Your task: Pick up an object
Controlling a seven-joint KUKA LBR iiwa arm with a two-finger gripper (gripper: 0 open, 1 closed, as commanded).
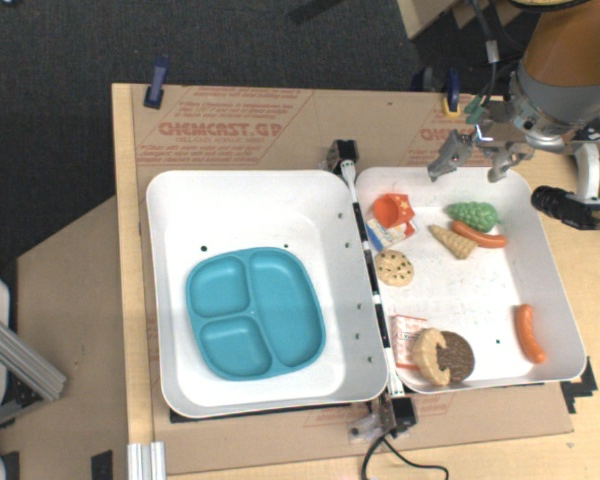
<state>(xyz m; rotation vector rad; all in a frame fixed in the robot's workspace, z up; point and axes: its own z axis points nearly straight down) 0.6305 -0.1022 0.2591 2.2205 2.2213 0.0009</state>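
My gripper [470, 165] hangs open above the far edge of the right bin [555, 298], with nothing between its fingers. Just below it lie a green leafy toy [474, 214], an orange carrot-like piece [478, 234] and a tan cone [451, 241]. Further left sit an orange-red cup-like toy [391, 211] and a chocolate-chip cookie [393, 267]. A brown and tan bread-like toy [441, 355] rests at the near edge, and an orange sausage [529, 333] lies at the right.
The left bin [170, 208] holds a teal divided plate [255, 311]. A red-and-white packet [407, 327] lies beside the bread toy. A divider rail [370, 278] runs between the bins. Cardboard [230, 128] covers the bench behind them.
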